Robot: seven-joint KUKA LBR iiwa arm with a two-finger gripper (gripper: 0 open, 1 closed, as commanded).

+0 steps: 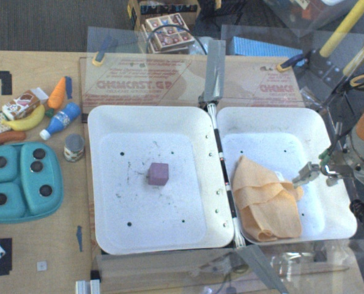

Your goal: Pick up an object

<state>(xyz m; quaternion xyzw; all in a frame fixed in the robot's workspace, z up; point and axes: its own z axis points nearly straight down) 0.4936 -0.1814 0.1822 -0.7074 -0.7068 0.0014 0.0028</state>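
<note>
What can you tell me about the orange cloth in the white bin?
The orange cloth is a soft, pale orange piece of fabric, crumpled and folded over itself in loose layers, not spread flat. It lies in the right bin, in the near left part, up against the wall shared with the other bin. Its bottom edge reaches the near wall. The gripper is right at its upper right corner, but whether it touches the cloth is unclear.

Even bright overhead light, soft shadows, slight blur, white bins (102, 127) near overexposed.
</note>
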